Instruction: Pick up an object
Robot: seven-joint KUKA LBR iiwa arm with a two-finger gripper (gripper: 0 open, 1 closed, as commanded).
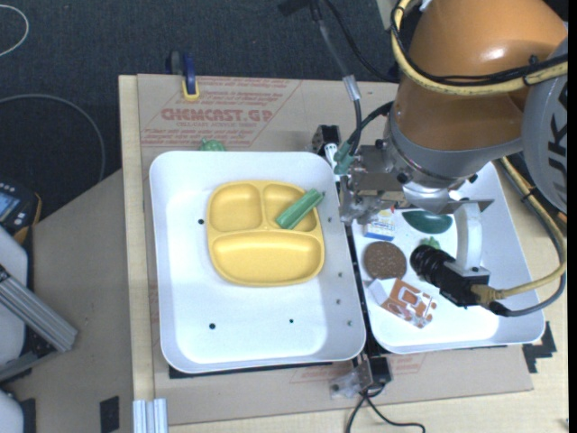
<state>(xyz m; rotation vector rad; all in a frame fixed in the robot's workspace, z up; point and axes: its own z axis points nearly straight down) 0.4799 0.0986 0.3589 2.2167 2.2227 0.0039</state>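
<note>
Pincer [377, 207] hangs over the right bin [518, 251], fingers' spread unreadable beneath the arm [469, 70]; brown disc [385, 260], patterned card [410, 300] and teal piece [427, 220] crowd nearby.

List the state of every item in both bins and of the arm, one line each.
Yellow divided plate: lying flat in the left bin, right way up.
Green stick: resting at a slant across the plate's upper right compartment.
Brown disc: flat in the right bin.
Orange-and-white patterned piece: flat, below the disc.
Teal object: partly hidden under the arm.
Gripper: low over the right bin's left edge; holding nothing visible.
</note>
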